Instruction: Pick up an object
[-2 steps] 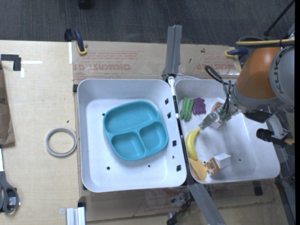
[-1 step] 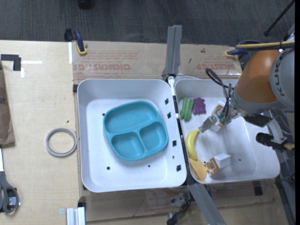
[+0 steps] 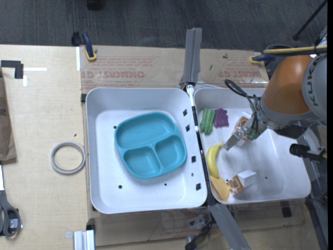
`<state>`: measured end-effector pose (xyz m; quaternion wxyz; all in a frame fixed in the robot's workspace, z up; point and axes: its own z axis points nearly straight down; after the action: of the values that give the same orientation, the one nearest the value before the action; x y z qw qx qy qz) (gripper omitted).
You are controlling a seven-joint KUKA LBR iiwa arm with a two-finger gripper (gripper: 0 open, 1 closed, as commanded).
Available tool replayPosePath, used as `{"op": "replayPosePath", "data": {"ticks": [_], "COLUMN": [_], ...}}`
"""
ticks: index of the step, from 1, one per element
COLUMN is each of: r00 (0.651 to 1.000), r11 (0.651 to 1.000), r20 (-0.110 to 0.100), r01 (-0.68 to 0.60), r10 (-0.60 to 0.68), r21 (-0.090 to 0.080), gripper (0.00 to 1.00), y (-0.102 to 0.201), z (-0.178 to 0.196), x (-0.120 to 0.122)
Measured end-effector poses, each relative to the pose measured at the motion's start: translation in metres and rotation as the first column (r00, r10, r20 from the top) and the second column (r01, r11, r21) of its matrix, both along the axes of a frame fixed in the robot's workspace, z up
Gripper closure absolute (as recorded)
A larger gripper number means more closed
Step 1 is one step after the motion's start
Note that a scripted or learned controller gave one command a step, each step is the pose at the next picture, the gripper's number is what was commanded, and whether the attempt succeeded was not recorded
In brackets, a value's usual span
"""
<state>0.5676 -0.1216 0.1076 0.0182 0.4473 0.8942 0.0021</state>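
The right bin (image 3: 281, 178) holds a green vegetable (image 3: 207, 120) and a purple bunch of grapes (image 3: 222, 117) at its far left. A yellow banana (image 3: 213, 159) lies along the left wall, with an orange-yellow piece (image 3: 220, 188) below it. A small white and orange box (image 3: 243, 180) sits near the front. My gripper (image 3: 229, 145) reaches down and left into this bin, its tip just right of the banana's upper end and below the grapes. Nothing is visibly held in it.
The left bin (image 3: 96, 155) contains a teal divided plate (image 3: 150, 145). On the bench to the left lie a grey ring (image 3: 68, 157) and scissors (image 3: 8, 219). A grey post (image 3: 192, 56) rises behind the wall between the bins.
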Motion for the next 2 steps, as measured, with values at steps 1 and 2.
{"op": "replayPosePath", "data": {"ticks": [1, 2], "r00": [0.989, 0.997], "r11": [0.989, 0.997], "r20": [-0.014, -0.002], "r01": [-0.15, -0.071], "r10": [0.15, 0.071], "r21": [0.003, 0.003], "gripper": [0.0, 0.0], "y": [0.0, 0.014], "z": [0.002, 0.001], "x": [0.061, 0.088]}}
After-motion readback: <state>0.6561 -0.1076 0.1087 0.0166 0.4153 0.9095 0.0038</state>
